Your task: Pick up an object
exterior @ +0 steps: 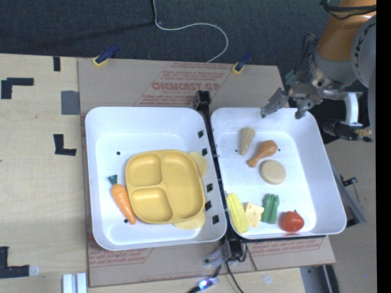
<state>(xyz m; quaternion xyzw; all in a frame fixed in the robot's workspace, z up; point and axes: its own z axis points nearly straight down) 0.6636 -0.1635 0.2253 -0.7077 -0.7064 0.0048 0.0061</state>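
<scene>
My gripper hangs over the far edge of the right bin, open, with nothing between its two dark fingers. Below it in that bin lie a pale corn cob, a chicken drumstick and a beige round bun. Along the near side sit a yellow corn cob, a cheese wedge, a green vegetable and a red tomato. The left bin holds a yellow divided plate and an orange carrot.
The grey and orange arm comes in from the upper right. A white cable loops across the dark surface behind the bins. Blue clips pin the cardboard sheet under the bins. A black divider separates the two bins.
</scene>
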